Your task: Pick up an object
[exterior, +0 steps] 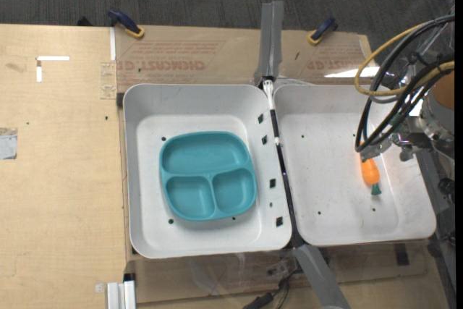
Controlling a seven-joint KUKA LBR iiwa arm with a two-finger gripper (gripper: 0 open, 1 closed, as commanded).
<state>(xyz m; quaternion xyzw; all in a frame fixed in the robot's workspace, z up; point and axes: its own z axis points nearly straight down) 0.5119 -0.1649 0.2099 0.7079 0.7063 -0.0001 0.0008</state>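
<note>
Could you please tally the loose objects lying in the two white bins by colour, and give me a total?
Teal: 1, the teal plastic divided plate in the left bin.
Orange: 1, the small orange carrot-shaped toy with a green tip in the right bin.
Total: 2

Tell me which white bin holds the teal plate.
The left bin: the plate lies in it. The right bin holds the small orange carrot instead.
</note>
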